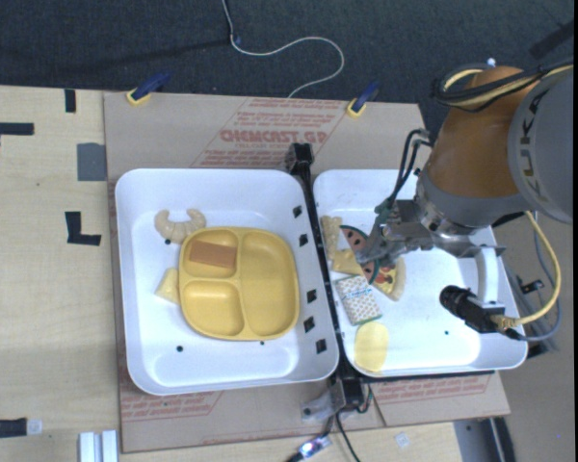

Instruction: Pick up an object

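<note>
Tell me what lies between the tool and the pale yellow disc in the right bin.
Between tool and disc, the camera view shows a small checked packet.

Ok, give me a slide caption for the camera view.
KUKA arm reaching over small items in the right bin; yellow divided plate in the left bin.

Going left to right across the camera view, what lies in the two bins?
Pale yellow wedge → divided yellow plate → patterned packet. Pieces whose spans overlap these are left out.
</note>
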You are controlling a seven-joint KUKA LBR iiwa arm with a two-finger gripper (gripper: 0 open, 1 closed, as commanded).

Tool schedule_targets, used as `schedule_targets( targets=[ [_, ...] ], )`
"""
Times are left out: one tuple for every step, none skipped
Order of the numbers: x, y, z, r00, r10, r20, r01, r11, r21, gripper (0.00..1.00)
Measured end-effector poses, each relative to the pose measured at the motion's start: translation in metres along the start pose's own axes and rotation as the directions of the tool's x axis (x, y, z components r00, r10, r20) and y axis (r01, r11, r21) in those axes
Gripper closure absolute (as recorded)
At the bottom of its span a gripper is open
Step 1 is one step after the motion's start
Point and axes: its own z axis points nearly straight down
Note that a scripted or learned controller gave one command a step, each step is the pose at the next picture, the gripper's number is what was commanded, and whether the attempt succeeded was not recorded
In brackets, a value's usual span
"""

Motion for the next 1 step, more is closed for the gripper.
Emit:
schedule_targets(
  targets=[
    [-0.0039, -0.0065, 0.0191, 1.000, 0.003, 0.002, -0.003, 1.000, 0.000, 1.00]
  ],
)
